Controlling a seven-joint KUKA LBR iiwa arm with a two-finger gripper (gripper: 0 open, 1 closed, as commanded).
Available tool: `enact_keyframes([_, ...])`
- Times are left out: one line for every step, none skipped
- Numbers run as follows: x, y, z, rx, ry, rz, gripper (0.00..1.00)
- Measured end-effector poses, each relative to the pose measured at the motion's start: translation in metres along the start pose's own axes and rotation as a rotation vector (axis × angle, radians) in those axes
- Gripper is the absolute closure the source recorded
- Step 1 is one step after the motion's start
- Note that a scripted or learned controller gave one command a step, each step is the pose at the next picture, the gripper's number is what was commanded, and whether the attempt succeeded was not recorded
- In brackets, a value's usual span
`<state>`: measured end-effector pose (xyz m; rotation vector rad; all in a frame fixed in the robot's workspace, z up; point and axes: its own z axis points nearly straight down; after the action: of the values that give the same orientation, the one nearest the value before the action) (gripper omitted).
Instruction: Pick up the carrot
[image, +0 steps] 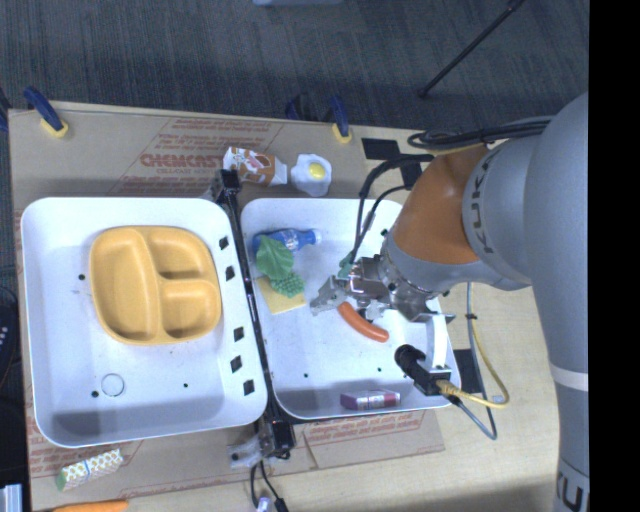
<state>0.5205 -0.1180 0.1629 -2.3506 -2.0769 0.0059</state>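
Cardboard printed with red lettering covered the tabletop (200, 150), and two shallow white bins sat on it side by side. One bin (50, 300), at the view's left, held a yellow divided tray (155, 282). Its neighbour (300, 390) at the right held a blue bottle (285, 240), a green object (277, 262) lying on a yellow sponge-like piece (283, 295), and a small maroon tube (370, 400) near the bin's front wall. The carrot (362, 322) lay on this bin's floor, slanted, toward the middle-right. The gripper (345, 293) hung just above the carrot's upper end; whether it touched the carrot could not be told, nor whether it was spread or pressed together. The grey arm (520, 200) reached in from the right.
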Motion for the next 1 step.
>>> enact_keyframes([0.0003,0.0004,-0.0102,0.001,0.0,-0.004,1.0])
